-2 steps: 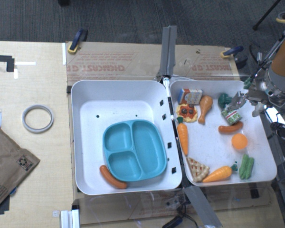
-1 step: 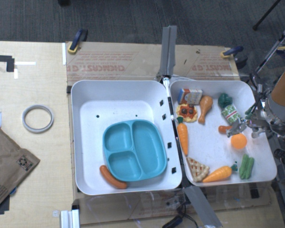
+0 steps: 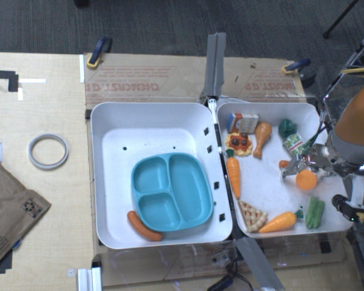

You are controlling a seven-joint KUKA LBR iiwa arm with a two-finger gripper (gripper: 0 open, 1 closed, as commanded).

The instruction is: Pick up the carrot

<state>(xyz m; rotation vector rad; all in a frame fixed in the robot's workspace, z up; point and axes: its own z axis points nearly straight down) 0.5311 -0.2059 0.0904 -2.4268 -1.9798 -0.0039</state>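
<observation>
In the right bin (image 3: pixel 273 111), the gripper (image 3: pixel 294 165) sits near the right wall, just above an orange ball (image 3: pixel 306 180); can't tell how wide it is. One carrot (image 3: pixel 233 176) lies along the bin's left wall, another (image 3: pixel 278 222) near the front by the waffle (image 3: pixel 252 214).

Dark grey carpet floor (image 3: pixel 170 11) along the top. Light wooden bench (image 3: pixel 36 114) at left, bearing a tape roll (image 3: pixel 48 151) and black tape marks (image 3: pixel 6 79). Brown cardboard sheet (image 3: pixel 158 80) clamped with blue-yellow clamps (image 3: pixel 99 51). Even lighting.
</observation>
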